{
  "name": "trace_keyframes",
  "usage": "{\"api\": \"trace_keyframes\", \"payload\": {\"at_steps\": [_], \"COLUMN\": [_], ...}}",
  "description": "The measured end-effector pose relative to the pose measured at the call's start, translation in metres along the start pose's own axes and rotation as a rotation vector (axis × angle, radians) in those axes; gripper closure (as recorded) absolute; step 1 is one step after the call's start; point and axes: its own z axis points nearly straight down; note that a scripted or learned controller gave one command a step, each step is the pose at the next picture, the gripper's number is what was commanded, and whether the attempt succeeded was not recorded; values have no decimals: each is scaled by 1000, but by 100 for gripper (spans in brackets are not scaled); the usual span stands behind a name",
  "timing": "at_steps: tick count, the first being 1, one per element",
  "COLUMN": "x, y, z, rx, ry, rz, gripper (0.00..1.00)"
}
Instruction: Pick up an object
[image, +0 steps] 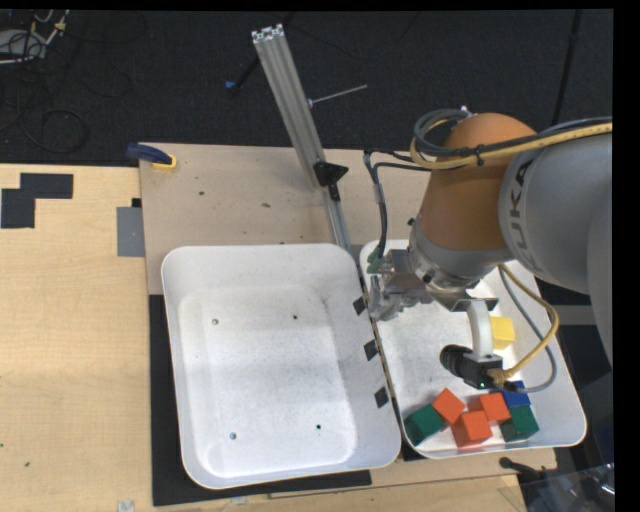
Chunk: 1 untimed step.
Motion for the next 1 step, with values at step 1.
{"api": "trace_keyframes", "payload": {"at_steps": [1], "x": [52], "y": [-13], "z": [7], "rx": [1], "ry": [-1], "rz": [0], "gripper": [100]}}
